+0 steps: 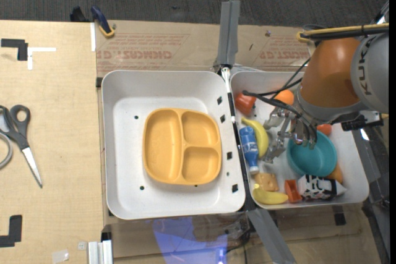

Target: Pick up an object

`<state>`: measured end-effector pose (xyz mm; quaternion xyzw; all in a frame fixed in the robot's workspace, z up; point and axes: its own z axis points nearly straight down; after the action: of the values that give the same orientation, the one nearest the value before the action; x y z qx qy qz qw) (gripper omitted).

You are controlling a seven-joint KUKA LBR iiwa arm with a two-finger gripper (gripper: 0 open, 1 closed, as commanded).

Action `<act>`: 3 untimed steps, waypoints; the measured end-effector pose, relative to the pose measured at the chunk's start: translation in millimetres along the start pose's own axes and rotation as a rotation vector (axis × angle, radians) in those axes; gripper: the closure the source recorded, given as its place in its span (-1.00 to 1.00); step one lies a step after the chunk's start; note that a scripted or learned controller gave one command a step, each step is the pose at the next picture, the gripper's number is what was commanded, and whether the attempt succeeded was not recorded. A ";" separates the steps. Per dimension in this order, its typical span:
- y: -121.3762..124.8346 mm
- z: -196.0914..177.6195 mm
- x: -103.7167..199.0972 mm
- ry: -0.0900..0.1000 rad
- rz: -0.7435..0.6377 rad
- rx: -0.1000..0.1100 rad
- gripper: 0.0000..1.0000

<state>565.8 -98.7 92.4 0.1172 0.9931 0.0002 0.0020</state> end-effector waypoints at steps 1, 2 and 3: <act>-30.4 -1.1 47.0 -0.002 0.163 -0.005 -1.00; 5.1 -0.6 -30.4 -0.001 0.346 0.001 -1.00; -54.7 -12.2 -19.2 -0.001 0.342 -0.011 -1.00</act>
<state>571.7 -156.4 104.6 0.2844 0.9587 0.0057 0.0029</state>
